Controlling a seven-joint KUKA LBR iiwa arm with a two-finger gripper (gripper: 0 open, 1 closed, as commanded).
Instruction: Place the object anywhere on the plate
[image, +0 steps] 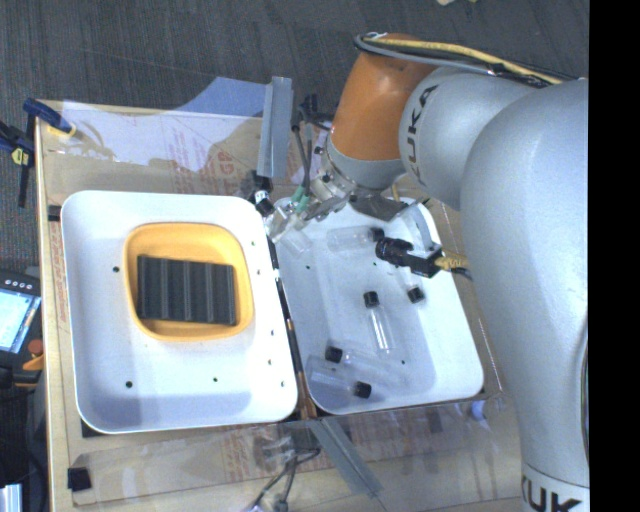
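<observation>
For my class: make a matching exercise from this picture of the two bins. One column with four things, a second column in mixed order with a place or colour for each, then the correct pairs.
Things
1. plate
2. dark ridged block
3. clear vial
4. gripper

Descriptions
A. lies in the right bin among small black caps
B. yellow, sits in the left bin
C. at the top left corner of the right bin
D. rests on the plate

Pairs: 1-B, 2-D, 3-A, 4-C

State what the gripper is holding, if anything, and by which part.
It cannot be told: the gripper sits over the right bin's far left corner, its tips too blurred to read.
</observation>
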